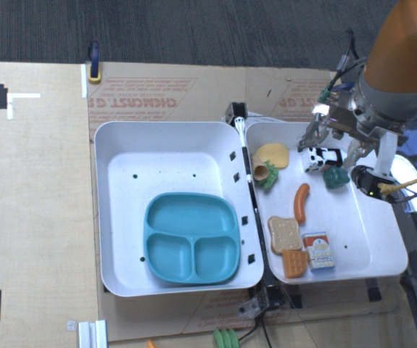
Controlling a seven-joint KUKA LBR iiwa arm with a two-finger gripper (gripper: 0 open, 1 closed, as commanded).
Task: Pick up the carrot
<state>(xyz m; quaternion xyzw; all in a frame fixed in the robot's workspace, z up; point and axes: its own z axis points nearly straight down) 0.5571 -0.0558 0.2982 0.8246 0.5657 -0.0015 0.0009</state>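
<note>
Orange carrot [302, 202] right bin [382, 245] | end effector [329, 149] grip unclear | small box [319, 251] label unreadable

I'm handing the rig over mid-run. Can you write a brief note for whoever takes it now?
Gripper: over the back of the right bin, above the cow toy, carrying nothing visible.
Carrot: lies at the right bin's left wall, beside the yellow chip, untouched.
Done: nothing yet.
Left: move left to the carrot, grasp it, lift it.
</note>
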